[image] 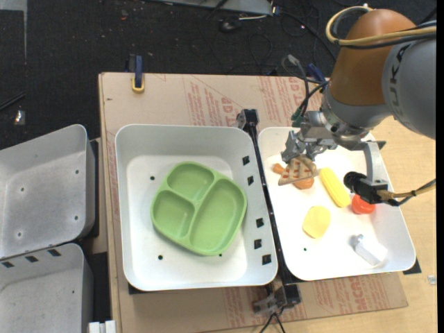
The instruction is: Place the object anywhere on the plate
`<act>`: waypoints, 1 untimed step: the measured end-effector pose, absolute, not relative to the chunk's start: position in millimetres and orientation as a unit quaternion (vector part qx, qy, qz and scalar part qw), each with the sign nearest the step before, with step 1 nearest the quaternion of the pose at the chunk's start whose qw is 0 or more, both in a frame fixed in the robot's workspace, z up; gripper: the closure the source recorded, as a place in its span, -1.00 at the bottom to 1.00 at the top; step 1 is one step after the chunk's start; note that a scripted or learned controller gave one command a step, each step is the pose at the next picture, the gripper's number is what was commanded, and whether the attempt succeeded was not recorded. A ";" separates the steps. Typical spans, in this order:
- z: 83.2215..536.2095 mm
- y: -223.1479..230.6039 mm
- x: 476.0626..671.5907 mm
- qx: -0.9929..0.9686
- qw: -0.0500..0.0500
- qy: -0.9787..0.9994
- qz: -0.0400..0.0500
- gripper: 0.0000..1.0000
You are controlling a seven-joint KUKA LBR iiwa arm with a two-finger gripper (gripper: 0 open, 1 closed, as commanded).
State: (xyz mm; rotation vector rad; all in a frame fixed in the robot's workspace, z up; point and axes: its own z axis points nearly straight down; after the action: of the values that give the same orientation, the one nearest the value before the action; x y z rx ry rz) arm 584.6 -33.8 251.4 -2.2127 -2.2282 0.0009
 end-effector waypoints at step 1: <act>256.3 19.7 592.9 -0.705 -0.001 -0.709 -0.001 1.00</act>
State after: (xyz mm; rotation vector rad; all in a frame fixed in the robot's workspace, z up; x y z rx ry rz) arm 592.9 19.7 256.3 -2.2149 -2.2297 -0.0019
